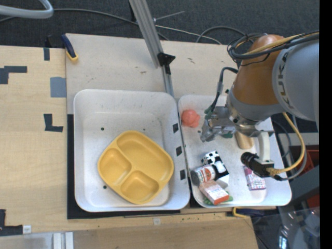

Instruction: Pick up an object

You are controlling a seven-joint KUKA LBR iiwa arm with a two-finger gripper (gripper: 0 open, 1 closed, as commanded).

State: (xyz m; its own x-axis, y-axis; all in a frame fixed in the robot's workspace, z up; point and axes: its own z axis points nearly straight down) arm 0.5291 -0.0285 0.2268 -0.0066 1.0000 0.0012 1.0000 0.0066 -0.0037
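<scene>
Over the right bin (282, 191), jaws (209, 131) hover near a pink ball (190, 118).

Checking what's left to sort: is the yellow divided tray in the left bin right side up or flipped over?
Right side up. The yellow tray lies flat in the left bin with its three hollow compartments facing up and nothing in them.

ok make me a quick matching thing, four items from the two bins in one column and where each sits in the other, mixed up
Things:
1. yellow divided tray
2. pink ball
3. black-and-white toy
4. hand

Places:
A. upper left corner of the right bin
B. middle of the right bin, below the hand
C. left bin
D. over the right bin, just right of the ball

Pairs: 1-C, 2-A, 3-B, 4-D
</scene>
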